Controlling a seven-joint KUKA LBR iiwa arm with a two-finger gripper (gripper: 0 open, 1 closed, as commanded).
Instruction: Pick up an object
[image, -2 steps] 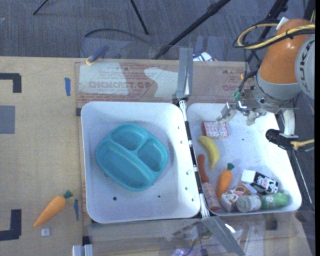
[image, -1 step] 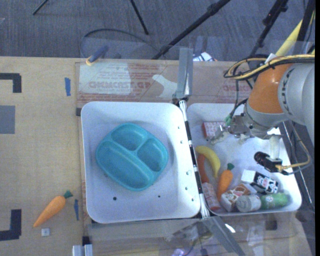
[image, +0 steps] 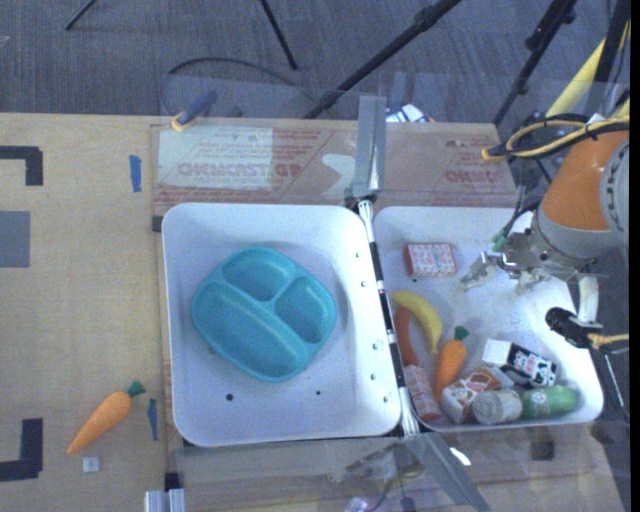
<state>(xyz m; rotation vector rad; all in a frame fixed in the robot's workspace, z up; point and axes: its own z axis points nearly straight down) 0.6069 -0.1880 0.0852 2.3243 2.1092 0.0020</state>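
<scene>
Objects: a loose pile is seen in the right bin (image: 590, 400), mostly along its near and left side.
Banana (image: 422, 316): laid just beside the left wall, touching a red sausage-like item (image: 405, 338).
Carrot (image: 450, 364): tilted, set between the banana and the packets below.
Red-white box (image: 431, 260): lying flat near the far-left corner, apart from the rest.
Near-edge cluster: a printed packet (image: 470, 388), a grey roll (image: 496, 406), a green item (image: 549, 401) and a black-white item (image: 530, 364) are packed close, touching.
Gripper (image: 502, 266): seen over the far part of the right bin, above bare floor, near the box but apart from it; nothing is seen between the fingers; the spread cannot be told.
Arm (image: 585, 195): entered from the right, over the bin's far-right corner.
Left bin (image: 190, 235): a blue divided plate (image: 264, 312) is held in it.
Bench (image: 70, 330): a second carrot (image: 100, 420) is laid outside the bins, at near left.
Obstruction: the pile's far side is left open; the black-white item is crowded by neighbours.
</scene>
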